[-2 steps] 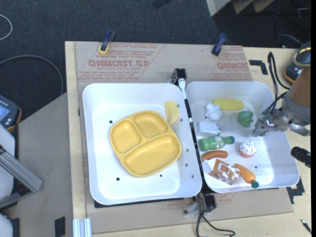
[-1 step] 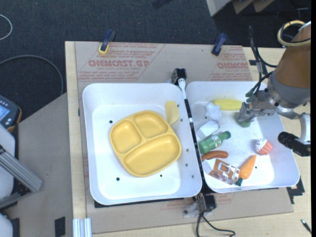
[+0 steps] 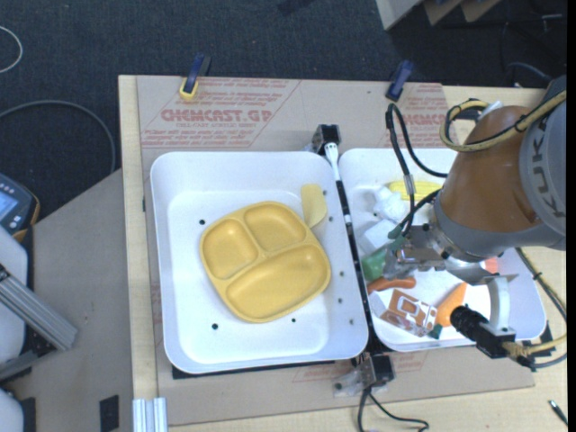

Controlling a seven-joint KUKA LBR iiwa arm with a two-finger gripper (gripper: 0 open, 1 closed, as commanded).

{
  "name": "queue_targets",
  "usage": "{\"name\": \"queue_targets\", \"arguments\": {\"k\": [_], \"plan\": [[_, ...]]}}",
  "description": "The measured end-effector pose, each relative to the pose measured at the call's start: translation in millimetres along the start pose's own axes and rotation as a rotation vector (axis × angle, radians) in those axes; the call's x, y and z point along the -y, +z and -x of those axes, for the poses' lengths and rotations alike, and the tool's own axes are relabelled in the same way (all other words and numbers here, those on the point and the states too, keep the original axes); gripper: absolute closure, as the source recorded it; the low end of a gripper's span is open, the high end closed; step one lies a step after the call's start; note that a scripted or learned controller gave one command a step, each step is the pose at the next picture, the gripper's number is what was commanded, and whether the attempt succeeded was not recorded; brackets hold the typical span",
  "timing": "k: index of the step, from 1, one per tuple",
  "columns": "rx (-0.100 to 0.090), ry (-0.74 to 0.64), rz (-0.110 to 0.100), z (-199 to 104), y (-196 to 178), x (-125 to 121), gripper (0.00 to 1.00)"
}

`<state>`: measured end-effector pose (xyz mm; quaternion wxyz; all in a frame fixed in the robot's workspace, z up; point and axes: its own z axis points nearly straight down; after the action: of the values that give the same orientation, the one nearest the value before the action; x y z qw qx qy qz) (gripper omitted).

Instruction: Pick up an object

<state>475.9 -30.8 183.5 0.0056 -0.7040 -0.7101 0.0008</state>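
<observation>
My fingers (image 3: pixel 407 261) hang low over the right bin (image 3: pixel 531 318), I cannot tell if open, near the carrot (image 3: pixel 391 283), a light, hard, smooth toy; grab its middle.

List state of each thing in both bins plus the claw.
yellow divided plate: upright, flat in the left bin, compartments bare
yellow scrap: beside the plate's upper right edge
claw: low over the right bin, open or shut not visible
orange carrot-like toy: lying in the right bin
patterned card: lying flat, right bin's near side
</observation>
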Motion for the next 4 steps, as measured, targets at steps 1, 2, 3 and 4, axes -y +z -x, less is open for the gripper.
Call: {"name": "queue_targets", "arguments": {"k": [1,2,3,4], "plan": [[0.005,0.0,0.015,-77,-60,-4,1.0],[0.002,0.0,0.025,-124,-199,-4,1.0],[0.007,0.011,0.003,-111,-155,-2,1.0],[0.004,0.003,0.018,-159,-221,-3,1.0]]}}
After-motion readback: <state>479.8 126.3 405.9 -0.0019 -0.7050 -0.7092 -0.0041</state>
